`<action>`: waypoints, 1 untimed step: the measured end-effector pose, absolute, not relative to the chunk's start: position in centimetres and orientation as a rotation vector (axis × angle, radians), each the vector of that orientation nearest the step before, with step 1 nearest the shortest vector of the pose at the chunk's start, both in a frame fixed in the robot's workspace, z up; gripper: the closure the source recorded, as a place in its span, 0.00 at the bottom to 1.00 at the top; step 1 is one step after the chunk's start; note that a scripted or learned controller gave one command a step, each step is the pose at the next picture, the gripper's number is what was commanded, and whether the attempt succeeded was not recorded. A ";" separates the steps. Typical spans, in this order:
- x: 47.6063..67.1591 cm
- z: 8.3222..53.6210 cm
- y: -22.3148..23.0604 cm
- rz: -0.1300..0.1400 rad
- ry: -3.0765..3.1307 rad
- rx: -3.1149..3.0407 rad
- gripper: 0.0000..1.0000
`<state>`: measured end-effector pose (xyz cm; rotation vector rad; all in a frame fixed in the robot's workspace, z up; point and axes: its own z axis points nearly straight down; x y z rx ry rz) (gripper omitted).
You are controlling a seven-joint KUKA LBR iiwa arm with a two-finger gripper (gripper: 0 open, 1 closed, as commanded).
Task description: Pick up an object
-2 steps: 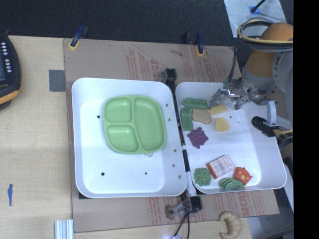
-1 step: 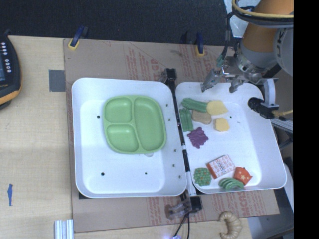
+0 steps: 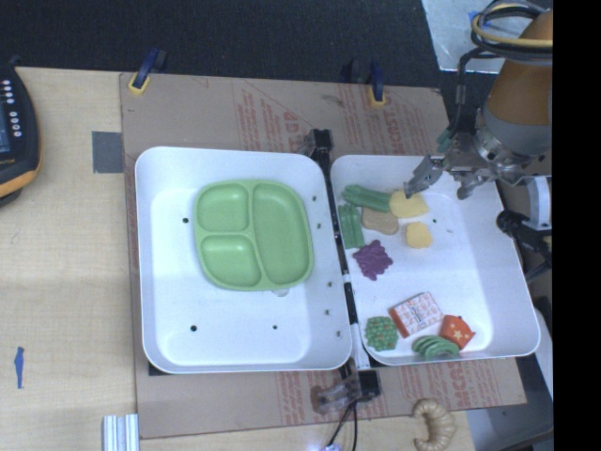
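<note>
While my hand (image 3: 439,178) hovers spread over the right bin (image 3: 507,289), holding nothing, I am at the reaching step. Next I must lower onto the yellow piece (image 3: 408,205) just beside the tan piece (image 3: 380,221), then squeeze.

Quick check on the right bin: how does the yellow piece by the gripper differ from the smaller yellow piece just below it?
The yellow piece by the gripper is larger, paler and rounder; the smaller yellow piece is deeper yellow and blockier. The larger one touches the tan piece and lies just under the gripper; the smaller one lies apart on bare bin floor. Both rest in the right bin, neither gripped.
</note>
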<state>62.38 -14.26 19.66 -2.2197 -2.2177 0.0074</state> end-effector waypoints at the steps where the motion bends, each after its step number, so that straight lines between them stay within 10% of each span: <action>1: 62.4 11.8 -12.6 0.012 -2.223 -2.208 0.00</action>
